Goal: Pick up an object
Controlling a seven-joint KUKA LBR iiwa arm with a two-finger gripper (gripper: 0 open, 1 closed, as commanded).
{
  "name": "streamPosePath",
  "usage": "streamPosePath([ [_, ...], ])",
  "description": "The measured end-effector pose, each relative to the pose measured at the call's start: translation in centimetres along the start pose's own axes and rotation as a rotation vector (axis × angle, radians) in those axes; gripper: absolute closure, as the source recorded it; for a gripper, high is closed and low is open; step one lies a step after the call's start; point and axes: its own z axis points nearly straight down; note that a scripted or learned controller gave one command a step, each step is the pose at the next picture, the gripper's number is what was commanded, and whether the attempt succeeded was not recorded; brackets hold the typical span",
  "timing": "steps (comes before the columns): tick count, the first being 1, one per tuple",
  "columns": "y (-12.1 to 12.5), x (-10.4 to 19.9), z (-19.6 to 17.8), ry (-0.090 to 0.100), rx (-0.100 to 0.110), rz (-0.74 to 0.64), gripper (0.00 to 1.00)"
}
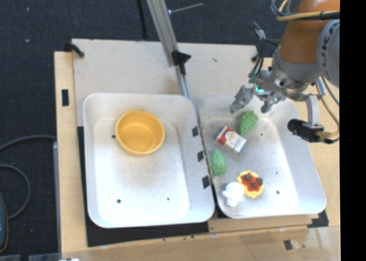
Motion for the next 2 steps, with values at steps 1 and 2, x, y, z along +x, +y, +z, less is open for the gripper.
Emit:
streamPosePath([
  [1, 0.8, -0.7, 5.0, -0.004, 0.005, 0.004, 0.00],
  [2, 1.7, -1.1, 9.9, -0.004, 0.004, 0.005, 0.00],
])
